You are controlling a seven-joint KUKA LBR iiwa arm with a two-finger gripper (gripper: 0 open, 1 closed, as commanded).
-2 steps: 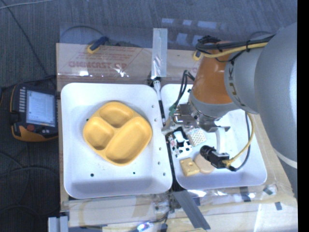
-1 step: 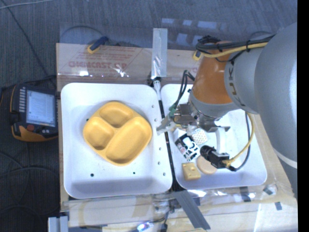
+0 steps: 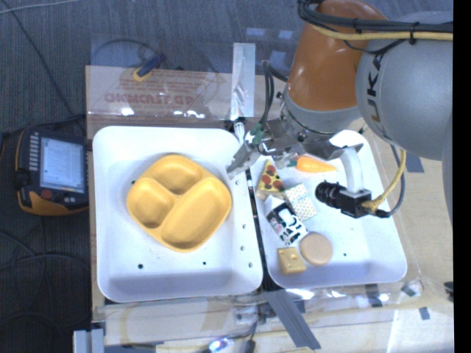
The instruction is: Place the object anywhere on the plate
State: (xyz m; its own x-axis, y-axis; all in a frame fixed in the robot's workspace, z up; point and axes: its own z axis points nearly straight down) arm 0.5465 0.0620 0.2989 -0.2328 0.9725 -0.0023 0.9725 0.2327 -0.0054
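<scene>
I'm hovering the gripper (image 3: 246, 155) between the bins, fingers apart and bare; next I must grab a toy, perhaps the carrot (image 3: 316, 165), for the plate (image 3: 179, 201).

Dark grey carpet (image 3: 44, 65) surrounds the bench, cables (image 3: 29, 9) trailing across.

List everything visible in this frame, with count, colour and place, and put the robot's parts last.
plate: 1, yellow, three compartments, in the left bin
left bin: 1, white, bench left
right bin: 1, white, bench right
carrot: 1, orange, right bin top
pizza slice: 1, yellow and red, right bin upper left
round cookie: 1, tan, right bin bottom
cheese block: 1, yellow, beside the round cookie
teach pendant: 1, orange and black, floor left
arm: 1, grey and orange, from the right
gripper: 1, metal, over the bins' divide
</scene>
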